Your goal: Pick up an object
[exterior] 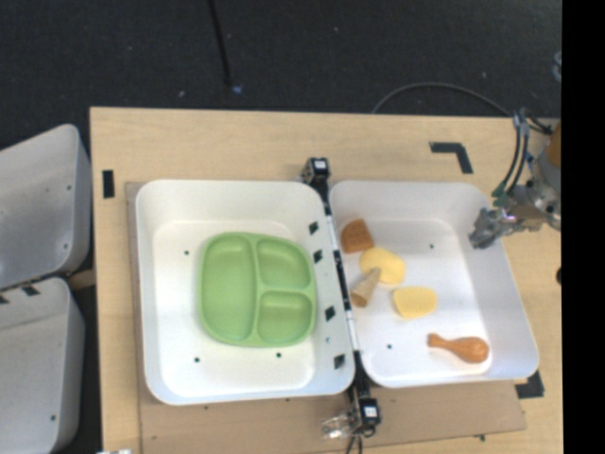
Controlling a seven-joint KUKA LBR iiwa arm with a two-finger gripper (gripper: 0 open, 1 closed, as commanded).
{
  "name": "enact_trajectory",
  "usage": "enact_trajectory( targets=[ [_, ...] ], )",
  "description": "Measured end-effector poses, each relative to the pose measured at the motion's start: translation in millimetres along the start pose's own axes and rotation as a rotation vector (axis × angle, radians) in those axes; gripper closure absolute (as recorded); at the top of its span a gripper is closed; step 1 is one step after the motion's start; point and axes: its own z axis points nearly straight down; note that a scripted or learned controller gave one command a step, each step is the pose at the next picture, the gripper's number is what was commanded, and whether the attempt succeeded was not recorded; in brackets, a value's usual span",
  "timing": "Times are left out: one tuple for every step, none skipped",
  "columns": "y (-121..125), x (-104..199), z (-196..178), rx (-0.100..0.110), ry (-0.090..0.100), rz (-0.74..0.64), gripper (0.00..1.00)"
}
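The right bin [492,282] holds several small food toys. A brown bread-like piece [355,235] lies near its left wall, with a yellow lump [384,264] and a tan cone-shaped piece [365,287] just below it. A flat yellow slice [415,302] sits mid-bin, and an orange drumstick [460,347] lies near the front. My gripper [488,227] hangs at the bin's far right rim, apart from all of them, with nothing visibly between its fingers.
The left bin [170,348] carries a green divided plate [257,289]. A black divider with clips [331,282] runs between the bins. A cable [425,90] loops over the bench's back right. White chairs [38,216] stand at the left.
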Motion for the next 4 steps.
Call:
enact_trajectory(
  targets=[
    [21.9, 58.9, -4.0, 0.003, 0.003, -0.004, 1.0],
    [45.0, 115.3, -11.5, 0.002, 0.004, -0.005, 1.0],
    [61.7, 165.2, -1.3, 0.003, 0.003, -0.004, 1.0],
    [77.2, 216.4, 6.7, 0.003, 0.002, -0.003, 1.0]
  ],
)
